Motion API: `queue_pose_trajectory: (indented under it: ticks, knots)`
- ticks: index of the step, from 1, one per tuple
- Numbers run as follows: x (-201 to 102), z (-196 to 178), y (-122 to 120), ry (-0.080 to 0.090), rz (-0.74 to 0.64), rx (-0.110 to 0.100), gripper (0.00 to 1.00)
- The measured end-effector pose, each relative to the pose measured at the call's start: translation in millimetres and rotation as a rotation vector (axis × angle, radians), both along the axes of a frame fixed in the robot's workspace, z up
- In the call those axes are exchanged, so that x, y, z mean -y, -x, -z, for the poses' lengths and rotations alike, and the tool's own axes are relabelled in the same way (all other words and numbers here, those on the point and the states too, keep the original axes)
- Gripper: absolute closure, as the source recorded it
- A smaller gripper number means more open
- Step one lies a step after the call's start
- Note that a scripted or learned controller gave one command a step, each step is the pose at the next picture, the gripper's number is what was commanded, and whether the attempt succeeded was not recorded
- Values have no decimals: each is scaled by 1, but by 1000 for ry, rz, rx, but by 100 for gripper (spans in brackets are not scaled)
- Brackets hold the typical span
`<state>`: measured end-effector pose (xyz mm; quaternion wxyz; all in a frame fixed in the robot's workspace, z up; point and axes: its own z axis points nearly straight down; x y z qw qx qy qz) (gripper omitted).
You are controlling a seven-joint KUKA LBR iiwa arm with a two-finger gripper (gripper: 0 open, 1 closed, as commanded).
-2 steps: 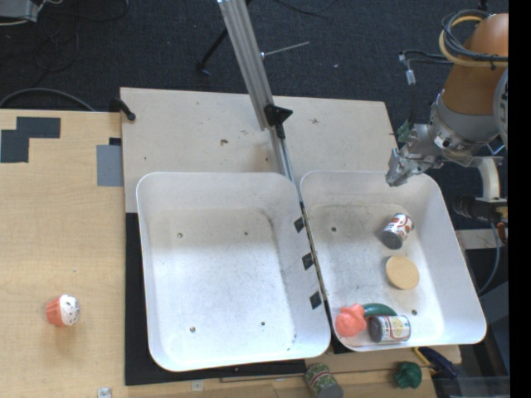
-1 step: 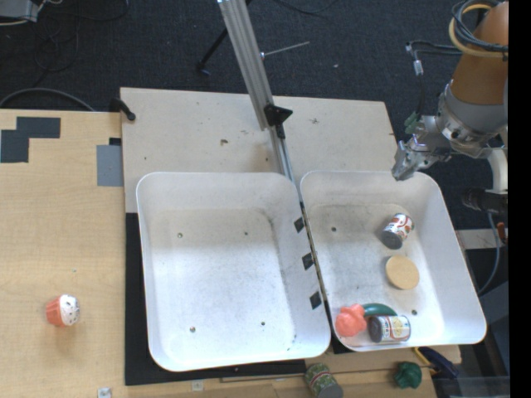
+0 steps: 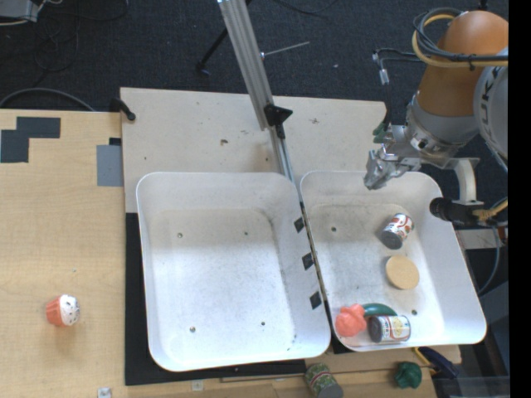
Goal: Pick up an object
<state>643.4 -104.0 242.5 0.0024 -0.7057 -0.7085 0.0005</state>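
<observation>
Camera view had the gripper [image 3: 380,175] hanging over the right bin's [image 3: 465,326] back edge, well apart from the small can [image 3: 396,230]; couldn't tell its jaw state.

Two bins [image 3: 220,351] [image 3: 465,326] — two cans [image 3: 396,230] [image 3: 389,329]

Grey arm [image 3: 489,98], orange band [image 3: 465,52], black cables [image 3: 431,40]

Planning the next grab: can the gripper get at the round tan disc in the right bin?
Probably yes. The tan disc lies flat with bare floor around it, and the gripper hangs over the same right bin with nothing between them.
</observation>
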Motion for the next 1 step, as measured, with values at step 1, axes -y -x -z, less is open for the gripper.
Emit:
queue_pose_trajectory:
  ticks: [1]
  knots:
    - [-58,11,7,0,0,-1,100]
